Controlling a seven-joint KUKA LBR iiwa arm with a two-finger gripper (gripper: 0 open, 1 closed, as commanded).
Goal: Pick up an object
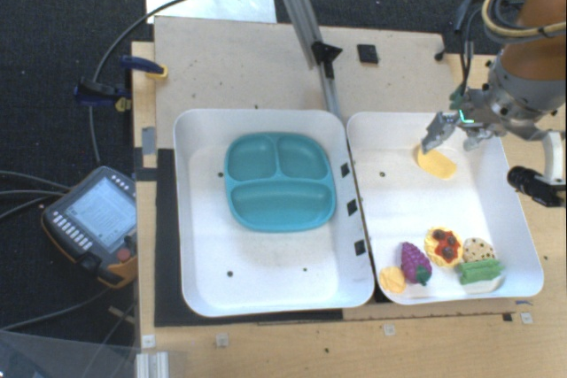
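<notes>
A: Where do the objects lie?

B: All in the right bin (376, 190). A pale yellow flat piece (437, 163) lies near its far edge. Along the near edge sit an orange-yellow round piece (392, 280), a purple grape bunch (415, 262), a small pizza-like disc with red spots (443, 245), and a tan-and-green sandwich-like piece (479, 264).

A: And the gripper?

B: The gripper (458, 130) hangs over the far part of that bin, just above and beside the pale yellow piece. Its fingers are spread apart, one at the left (437, 134), with nothing between them. I can't tell whether the left one touches the piece.

A: What about the arm?

B: The arm (530, 40) reaches in from the right, orange band above the wrist.

A: The other bin?

B: The left bin (199, 190) holds a teal divided plate (280, 182), lying flat near its middle. Both bins rest side by side on the tabletop (230, 66), and a grey pendant (96, 221) lies on the floor to the left.
</notes>
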